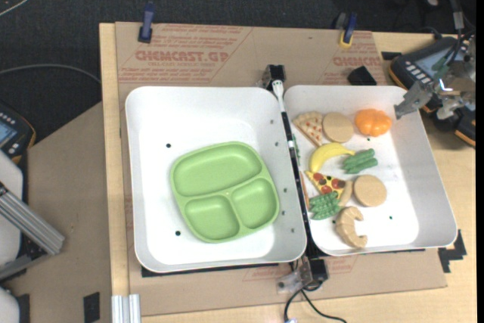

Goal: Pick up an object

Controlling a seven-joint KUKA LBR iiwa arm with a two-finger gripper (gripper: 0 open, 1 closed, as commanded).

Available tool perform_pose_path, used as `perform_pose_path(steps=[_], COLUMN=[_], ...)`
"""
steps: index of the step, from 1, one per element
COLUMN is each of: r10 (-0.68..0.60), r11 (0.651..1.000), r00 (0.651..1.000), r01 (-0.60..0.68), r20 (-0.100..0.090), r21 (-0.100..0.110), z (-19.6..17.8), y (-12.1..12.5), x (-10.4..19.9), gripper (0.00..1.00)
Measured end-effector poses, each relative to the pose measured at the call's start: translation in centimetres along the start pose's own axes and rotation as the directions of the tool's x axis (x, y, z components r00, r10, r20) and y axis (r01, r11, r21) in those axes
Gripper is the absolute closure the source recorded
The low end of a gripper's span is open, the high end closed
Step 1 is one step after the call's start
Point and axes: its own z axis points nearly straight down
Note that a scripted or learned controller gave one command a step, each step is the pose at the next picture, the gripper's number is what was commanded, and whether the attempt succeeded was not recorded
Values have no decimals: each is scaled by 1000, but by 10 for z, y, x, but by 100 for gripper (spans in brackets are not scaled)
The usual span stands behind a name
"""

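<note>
My gripper (408, 104) sits at three o'clock in the camera view, by the right bin's (423, 185) upper right rim. It is small, grey and partly lost against dark clutter, so I cannot tell whether it is released or clenched; nothing shows between its tips. My arm behind it is cut off by the right edge.

Nearest, at nine o'clock from my gripper, lies the orange (373, 122), touching a tan round (338, 127). Further at nine o'clock is a pizza slice (308, 126), against the bin's left wall. Below these the banana (328, 155) curves beside green beans (360, 161). At six o'clock from the banana a second pizza slice (326, 181) is partly hidden under the other toys. A second tan round (370, 191) lies just beside it, with more beans (324, 205) near the left wall. A pale, bitten-looking piece (352, 227) lies lowest; what it is I cannot make out.

The left bin (147, 163) holds a green tray (224, 191) with three compartments. Both bins rest on a brown board (189, 53) whose printing is too faint to read fully.
</note>
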Motion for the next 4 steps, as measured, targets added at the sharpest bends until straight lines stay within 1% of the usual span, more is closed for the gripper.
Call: perform_pose_path(steps=[1, 2, 3, 4], r10=[-3, -1, 1, -11], r11=[1000, 1000, 1000, 1000], r00=[1000, 1000, 1000, 1000], r01=[3, 1, -1, 11], r20=[5, 4, -4, -3], r21=[-21, -7, 12, 3], z=[-230, -230, -142, -140], y=[-52, -50, -97, -94], x=[29, 28, 53, 154], gripper=[0, 100, 100, 100])
